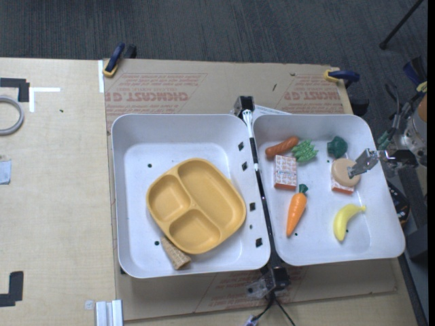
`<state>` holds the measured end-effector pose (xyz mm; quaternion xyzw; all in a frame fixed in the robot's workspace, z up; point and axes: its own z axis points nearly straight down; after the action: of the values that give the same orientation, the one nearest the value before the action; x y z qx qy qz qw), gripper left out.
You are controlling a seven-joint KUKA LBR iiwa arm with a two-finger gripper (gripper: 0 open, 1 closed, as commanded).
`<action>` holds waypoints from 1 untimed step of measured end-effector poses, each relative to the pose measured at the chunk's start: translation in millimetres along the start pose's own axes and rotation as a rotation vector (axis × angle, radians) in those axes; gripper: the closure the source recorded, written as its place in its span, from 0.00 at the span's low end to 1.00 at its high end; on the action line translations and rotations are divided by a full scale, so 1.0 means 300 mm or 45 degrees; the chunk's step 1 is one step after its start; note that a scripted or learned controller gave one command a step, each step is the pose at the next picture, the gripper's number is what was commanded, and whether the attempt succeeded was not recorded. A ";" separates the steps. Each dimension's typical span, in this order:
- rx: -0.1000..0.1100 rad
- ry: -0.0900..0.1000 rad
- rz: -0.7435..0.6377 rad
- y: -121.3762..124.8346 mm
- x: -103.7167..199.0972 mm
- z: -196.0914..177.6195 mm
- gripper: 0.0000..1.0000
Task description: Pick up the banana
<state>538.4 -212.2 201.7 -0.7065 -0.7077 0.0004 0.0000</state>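
The yellow banana point(347, 221) lies in the right bin point(380, 248), near its front right corner, with its dark tip toward the front. My gripper point(363, 164) reaches in over the bin's right wall, farther back than the banana. It hangs just beside a round tan and pink food piece point(343, 175). Nothing shows in its grasp, and a clear gap separates it from the banana.
The right bin also holds an orange carrot point(296, 211), a red and white box point(285, 172), a reddish sausage point(281, 147), a green leafy piece point(305, 152) and a dark green item point(337, 146). The left bin point(126, 182) holds a yellow divided plate point(196, 204) and a brown wafer point(175, 254).
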 end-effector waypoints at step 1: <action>0.003 0.012 -0.259 -0.126 -0.020 0.348 0.00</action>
<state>500.6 -218.4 97.2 -0.6311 -0.7757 -0.0020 0.0041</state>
